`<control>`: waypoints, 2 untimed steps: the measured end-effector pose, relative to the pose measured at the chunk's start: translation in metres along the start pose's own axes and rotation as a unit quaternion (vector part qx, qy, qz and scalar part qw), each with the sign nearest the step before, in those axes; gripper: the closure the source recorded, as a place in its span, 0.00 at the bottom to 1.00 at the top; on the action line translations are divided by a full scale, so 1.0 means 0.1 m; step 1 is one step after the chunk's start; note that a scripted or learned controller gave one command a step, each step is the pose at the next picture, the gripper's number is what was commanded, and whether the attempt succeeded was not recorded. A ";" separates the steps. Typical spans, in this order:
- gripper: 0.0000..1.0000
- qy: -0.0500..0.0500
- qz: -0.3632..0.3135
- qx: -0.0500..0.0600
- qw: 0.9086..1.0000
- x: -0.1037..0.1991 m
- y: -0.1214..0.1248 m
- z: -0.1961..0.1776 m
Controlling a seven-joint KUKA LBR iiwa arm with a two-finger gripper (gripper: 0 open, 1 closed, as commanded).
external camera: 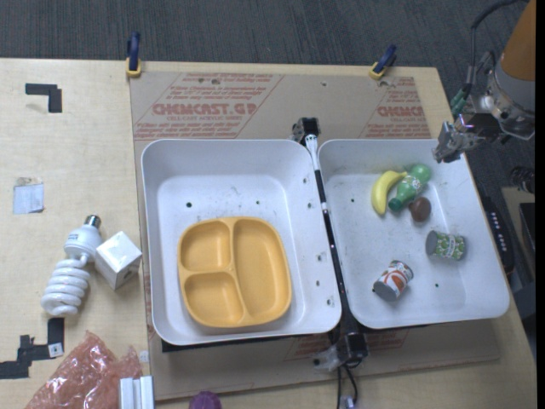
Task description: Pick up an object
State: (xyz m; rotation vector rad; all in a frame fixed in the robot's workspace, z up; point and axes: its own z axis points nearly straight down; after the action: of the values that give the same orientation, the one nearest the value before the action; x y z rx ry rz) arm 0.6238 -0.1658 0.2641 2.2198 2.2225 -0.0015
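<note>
Nothing is picked yet: the gripper (pixel 449 143) hovers at the right bin's (pixel 477 301) far right corner, its grip state unreadable, while the banana (pixel 385 192) lies near that bin's far edge.

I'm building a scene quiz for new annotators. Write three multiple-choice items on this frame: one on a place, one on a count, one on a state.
1. Where does the yellow divided plate lie?
A. in the left bin
B. in the right bin
C. on the bench outside the bins

2. How many compartments does the plate have?
A. two
B. three
C. four

3. How do the red-and-white can and the green can rest?
A. both on their sides
B. both upright
C. stacked one on the other

Answers:
1 A, the plate sits inside the left bin's walls.
2 B, the ridges split it into two small sections and one long one.
3 A, each can lies on its side, apart from the other, on the right bin's floor.
</note>
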 end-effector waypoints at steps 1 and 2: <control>0.00 0.000 0.002 0.000 1.000 -0.08 -0.51 1.58; 0.00 0.000 0.001 0.000 1.000 0.54 -0.72 1.72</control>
State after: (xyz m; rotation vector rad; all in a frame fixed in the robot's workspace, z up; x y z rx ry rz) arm 0.5520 -0.1115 0.0922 2.2227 2.2208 -0.0009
